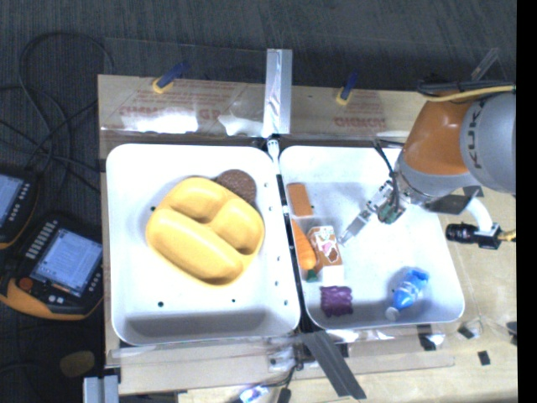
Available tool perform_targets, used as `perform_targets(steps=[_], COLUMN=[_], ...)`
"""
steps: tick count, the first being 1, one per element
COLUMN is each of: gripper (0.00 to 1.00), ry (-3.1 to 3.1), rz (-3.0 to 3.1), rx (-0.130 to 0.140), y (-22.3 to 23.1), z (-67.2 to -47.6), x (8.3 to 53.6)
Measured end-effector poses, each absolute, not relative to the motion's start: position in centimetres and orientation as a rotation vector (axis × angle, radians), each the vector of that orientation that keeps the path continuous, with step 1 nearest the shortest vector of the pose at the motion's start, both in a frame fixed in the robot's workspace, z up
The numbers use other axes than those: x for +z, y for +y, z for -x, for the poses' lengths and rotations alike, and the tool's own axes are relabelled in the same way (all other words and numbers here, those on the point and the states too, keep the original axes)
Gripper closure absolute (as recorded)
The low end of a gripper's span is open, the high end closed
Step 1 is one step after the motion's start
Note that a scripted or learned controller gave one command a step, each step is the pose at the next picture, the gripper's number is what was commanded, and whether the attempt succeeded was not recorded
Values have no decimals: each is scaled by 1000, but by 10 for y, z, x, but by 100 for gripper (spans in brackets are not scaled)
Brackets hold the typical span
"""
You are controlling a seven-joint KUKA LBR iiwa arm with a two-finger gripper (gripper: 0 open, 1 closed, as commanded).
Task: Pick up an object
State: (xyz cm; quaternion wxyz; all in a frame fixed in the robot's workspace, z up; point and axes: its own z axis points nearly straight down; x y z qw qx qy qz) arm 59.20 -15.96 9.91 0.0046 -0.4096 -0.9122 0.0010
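In the right bin several small objects lie along the left wall: an orange block, a carrot, a small printed carton and a purple lump. A blue bottle lies at the front right. My gripper reaches in from the right, slanting down and to the left, with its tip just right of the carton's upper edge. Nothing shows in its grasp. The left bin holds a big yellow banana-like bunch and a brown disc.
The arm's orange band hangs over the right bin's back right corner. A metal divider stands behind the bins' shared wall. Blue clips hold plastic sheeting at the back. Handheld controllers lie left of the bench.
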Motion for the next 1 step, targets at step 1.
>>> perform_targets(steps=[1], gripper=[0], ry=[-2893], rz=[1206], rx=[4], y=[-142], z=[-555], x=[126])
